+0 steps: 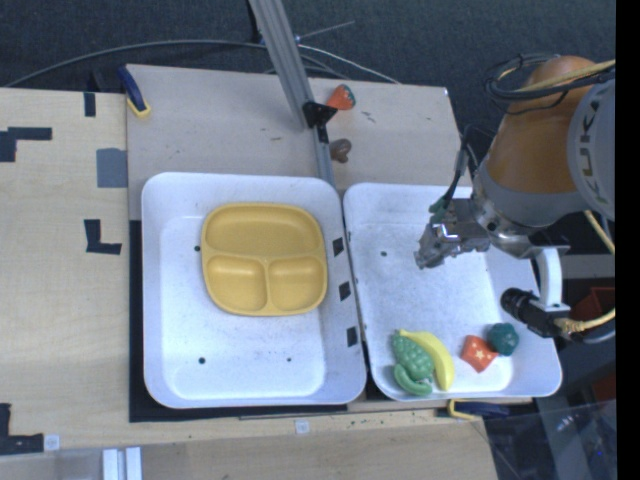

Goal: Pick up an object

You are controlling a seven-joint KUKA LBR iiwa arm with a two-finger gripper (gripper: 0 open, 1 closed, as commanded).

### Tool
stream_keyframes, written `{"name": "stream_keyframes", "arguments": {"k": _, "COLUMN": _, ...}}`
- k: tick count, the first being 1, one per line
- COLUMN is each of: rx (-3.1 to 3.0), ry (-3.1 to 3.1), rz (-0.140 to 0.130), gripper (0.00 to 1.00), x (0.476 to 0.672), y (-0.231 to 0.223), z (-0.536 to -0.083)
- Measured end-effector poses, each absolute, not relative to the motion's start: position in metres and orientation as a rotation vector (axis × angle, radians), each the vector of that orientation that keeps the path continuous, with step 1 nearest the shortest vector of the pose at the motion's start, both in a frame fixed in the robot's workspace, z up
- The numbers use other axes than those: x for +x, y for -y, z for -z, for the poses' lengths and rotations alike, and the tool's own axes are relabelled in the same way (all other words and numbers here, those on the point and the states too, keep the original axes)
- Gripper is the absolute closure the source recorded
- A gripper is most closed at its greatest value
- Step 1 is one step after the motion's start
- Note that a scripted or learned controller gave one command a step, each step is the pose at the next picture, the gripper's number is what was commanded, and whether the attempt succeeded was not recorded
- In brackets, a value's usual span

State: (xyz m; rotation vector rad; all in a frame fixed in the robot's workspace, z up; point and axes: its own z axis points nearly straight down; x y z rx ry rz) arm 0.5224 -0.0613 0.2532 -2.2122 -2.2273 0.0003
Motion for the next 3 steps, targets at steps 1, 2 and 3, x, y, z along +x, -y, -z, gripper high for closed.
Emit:
{"name": "stream_keyframes", "arguments": {"k": 1, "rx": -2.211, "ry": 2.227, "rz": -0.003, "gripper": 1.00, "x": 0.536, "y": 0.007, "z": -0.235}}
{"name": "stream_keyframes", "arguments": {"k": 2, "rx": -2.211, "ry": 2.228, "rz": -0.002, "gripper": 1.00, "x": 0.548, "y": -0.052, "z": -0.223}}
{"name": "stream_keyframes", "arguments": {"k": 3, "rx": -2.213, "ry": 2.228, "rz": 0.001, "gripper": 1.00, "x": 0.560, "y": -0.095, "z": -0.233}}
